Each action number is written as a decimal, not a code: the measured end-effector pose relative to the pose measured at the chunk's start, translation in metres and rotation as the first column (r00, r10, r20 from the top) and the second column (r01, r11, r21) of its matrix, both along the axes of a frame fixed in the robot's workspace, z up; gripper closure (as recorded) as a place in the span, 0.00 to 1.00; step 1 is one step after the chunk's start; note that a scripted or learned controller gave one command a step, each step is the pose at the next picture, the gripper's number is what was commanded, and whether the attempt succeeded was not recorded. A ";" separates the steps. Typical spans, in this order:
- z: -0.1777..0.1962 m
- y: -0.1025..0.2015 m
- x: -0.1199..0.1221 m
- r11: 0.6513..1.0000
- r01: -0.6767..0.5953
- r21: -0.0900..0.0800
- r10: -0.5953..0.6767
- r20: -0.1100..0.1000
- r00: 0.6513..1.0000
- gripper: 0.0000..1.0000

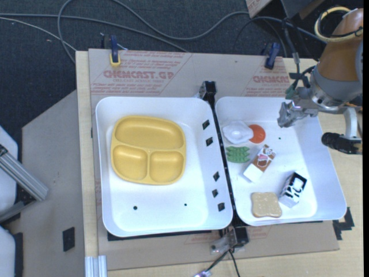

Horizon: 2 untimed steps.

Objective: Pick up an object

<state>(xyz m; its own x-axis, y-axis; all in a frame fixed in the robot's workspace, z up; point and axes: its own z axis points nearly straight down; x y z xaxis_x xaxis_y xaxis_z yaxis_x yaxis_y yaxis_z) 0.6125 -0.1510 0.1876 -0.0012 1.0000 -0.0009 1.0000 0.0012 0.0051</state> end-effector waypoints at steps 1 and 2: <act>0.036 0.000 0.001 1.000 0.000 0.000 0.000 0.000 1.000 1.00; 0.041 0.062 -0.012 1.000 -0.005 0.004 0.005 -0.007 1.000 1.00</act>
<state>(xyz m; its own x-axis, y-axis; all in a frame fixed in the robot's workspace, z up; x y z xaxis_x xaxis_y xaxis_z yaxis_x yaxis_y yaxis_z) 0.6005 -0.0895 0.2284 -0.0061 1.0000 0.0035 1.0000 0.0061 -0.0024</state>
